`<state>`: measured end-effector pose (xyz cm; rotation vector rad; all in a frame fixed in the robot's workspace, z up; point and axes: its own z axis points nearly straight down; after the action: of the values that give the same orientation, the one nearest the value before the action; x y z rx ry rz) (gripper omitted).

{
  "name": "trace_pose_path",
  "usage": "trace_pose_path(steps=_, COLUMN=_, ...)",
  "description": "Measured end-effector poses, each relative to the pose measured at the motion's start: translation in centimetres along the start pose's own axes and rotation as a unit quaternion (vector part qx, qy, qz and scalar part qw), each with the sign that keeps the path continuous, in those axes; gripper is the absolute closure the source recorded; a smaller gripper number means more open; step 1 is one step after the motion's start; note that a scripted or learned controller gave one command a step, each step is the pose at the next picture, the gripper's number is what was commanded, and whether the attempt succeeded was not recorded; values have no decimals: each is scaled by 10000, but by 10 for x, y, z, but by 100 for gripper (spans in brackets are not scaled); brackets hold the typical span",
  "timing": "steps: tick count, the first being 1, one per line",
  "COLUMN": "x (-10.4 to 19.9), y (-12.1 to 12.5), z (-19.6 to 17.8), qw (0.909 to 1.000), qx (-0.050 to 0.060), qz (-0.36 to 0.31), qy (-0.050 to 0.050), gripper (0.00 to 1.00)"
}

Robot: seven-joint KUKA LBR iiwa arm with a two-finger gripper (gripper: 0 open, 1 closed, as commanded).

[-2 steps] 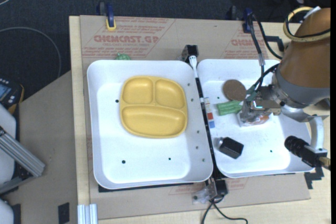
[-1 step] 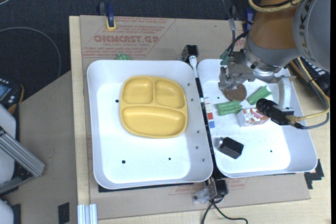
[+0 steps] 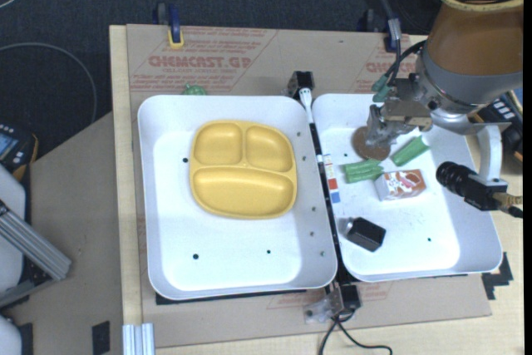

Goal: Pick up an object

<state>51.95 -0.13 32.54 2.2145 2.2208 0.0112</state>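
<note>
Reaching in from the right, the gripper (image 3: 380,131) hangs low over the right bin (image 3: 465,258), right above a brown round object (image 3: 366,147); whether its jaws are spread or pinching cannot be told. Nearby lie two green pieces (image 3: 362,171), a red-and-white packet (image 3: 401,184) and a black block (image 3: 364,234). A yellow divided plate (image 3: 243,169) sits in the left bin (image 3: 166,220).

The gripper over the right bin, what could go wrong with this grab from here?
1. The gripper sits at the brown round object, which looks flat and may slip out.
2. The green pieces and the red and white packet lie close by, so the descent could knock them.
</note>
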Motion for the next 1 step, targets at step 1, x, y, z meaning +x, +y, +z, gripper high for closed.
trace_pose_path(steps=1, x=-13, y=-40, z=-68, qw=10000, qx=-4, qz=13, qy=-5, gripper=100)
